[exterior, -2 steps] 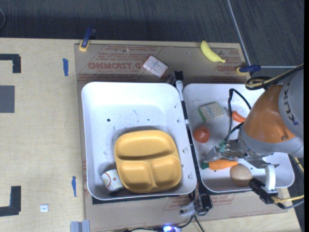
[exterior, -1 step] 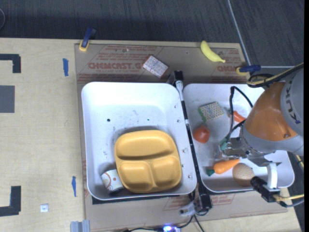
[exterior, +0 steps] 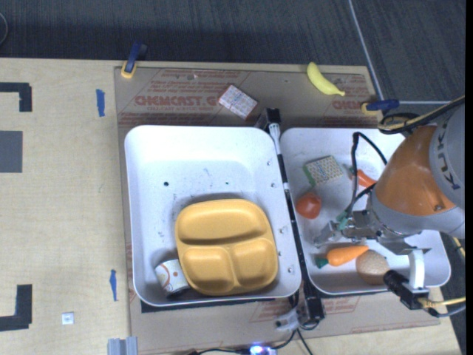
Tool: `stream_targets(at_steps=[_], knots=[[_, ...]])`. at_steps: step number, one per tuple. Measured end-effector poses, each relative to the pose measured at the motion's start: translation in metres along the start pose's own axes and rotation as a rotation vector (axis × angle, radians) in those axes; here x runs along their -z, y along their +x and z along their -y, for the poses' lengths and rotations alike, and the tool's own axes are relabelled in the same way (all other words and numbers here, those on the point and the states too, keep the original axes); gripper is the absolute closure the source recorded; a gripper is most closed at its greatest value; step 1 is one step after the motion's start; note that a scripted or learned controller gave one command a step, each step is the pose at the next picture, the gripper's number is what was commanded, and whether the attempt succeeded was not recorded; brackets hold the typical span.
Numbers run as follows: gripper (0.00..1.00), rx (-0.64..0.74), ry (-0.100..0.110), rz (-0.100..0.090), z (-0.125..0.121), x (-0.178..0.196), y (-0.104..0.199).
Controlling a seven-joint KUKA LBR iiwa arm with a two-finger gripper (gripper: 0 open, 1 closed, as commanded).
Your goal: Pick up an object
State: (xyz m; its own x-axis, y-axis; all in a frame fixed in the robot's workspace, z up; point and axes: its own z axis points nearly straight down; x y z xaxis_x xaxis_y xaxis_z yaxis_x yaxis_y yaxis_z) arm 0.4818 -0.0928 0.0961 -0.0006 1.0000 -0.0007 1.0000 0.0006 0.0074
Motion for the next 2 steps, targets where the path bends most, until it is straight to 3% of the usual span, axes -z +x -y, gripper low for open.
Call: stream_targets(at_steps=[1,2], knots=[[0.00,-0.001,0.005,-0.001,0.002,-0.010,-0.001],[1.00,0.000,0.001,0.000,0.000,0.000,-0.001]])
